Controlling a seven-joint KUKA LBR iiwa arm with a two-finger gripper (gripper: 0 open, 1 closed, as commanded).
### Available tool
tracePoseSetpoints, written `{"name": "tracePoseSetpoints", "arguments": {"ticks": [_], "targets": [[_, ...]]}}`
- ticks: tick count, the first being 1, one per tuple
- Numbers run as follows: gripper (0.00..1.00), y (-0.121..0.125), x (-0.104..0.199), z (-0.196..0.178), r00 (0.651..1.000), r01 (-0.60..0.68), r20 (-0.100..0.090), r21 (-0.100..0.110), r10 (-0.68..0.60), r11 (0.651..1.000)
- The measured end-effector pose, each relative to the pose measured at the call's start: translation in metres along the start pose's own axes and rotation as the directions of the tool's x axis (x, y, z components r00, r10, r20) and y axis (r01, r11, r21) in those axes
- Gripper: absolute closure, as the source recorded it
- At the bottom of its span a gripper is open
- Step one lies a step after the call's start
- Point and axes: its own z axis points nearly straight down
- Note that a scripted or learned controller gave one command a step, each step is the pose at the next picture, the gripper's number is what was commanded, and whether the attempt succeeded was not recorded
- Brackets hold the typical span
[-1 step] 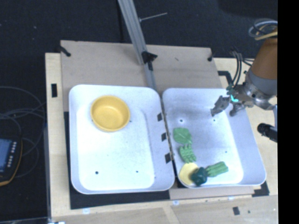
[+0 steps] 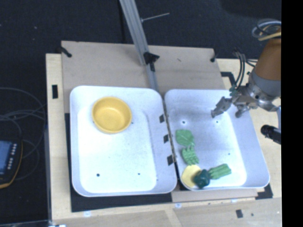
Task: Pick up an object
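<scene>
My gripper (image 2: 227, 110) hangs over the upper right part of the right bin (image 2: 246, 141), open, with nothing between its fingers. Several small objects lie in that bin, well below and left of it: a light green piece (image 2: 184, 137), a ridged green piece (image 2: 189, 154), a green piece (image 2: 219, 170), a dark teal lump (image 2: 202, 178) and a pale yellow piece (image 2: 190, 173) in the near corner. A yellow bowl (image 2: 111, 115) sits upright in the left bin (image 2: 118, 174), near its far left.
A grey metal rail (image 2: 137, 32) slants down from the top to the divide between the bins. Black clips (image 2: 166, 138) line that divide. Cables and a handheld pendant (image 2: 8, 157) lie off the bench at left.
</scene>
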Motion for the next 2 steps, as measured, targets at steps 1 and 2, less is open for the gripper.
{"name": "tracePoseSetpoints", "arguments": {"ticks": [1, 2], "targets": [[0.00, -0.001, -0.004, 0.042, 1.000, -0.001, 0.001, 0.004, 0.001, 1.000], [0.00, 0.002, -0.003, 0.104, 1.000, -0.001, 0.000, 0.006, 0.001, 1.000]]}}
